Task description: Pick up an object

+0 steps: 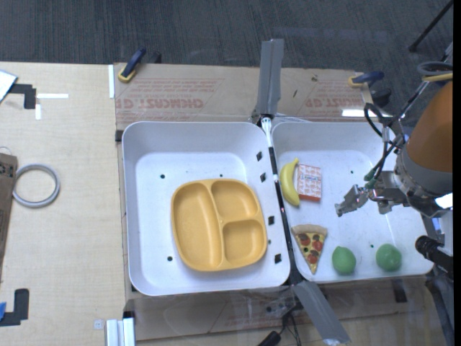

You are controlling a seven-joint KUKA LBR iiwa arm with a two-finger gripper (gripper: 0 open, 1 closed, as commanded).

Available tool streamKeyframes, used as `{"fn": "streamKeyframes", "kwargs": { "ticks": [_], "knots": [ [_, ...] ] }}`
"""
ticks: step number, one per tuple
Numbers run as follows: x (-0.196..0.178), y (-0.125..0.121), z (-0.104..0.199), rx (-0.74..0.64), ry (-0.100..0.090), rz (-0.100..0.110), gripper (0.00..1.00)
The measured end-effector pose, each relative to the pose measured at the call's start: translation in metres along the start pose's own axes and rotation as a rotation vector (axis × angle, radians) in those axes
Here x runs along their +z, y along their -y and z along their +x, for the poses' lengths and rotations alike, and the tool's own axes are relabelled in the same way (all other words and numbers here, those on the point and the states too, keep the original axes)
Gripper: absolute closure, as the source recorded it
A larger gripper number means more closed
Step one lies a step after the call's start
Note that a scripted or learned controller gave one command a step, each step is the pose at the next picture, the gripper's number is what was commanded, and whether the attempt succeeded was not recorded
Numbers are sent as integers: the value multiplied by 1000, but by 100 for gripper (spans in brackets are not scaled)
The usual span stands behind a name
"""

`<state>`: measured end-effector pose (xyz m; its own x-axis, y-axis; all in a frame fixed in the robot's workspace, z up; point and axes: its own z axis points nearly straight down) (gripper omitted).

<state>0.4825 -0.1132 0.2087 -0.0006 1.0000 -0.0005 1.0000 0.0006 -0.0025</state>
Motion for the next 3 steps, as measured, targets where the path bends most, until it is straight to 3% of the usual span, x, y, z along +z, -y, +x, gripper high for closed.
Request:
{"fn": "streamKeyframes", "kwargs": {
  "ticks": [1,2,3],
  "knots": [
    [-52,-51,-3,-112,0,-2,0],
    [17,-87,30,-264,0,0,0],
    [18,-40,63,-219,0,0,0]
  ]
}}
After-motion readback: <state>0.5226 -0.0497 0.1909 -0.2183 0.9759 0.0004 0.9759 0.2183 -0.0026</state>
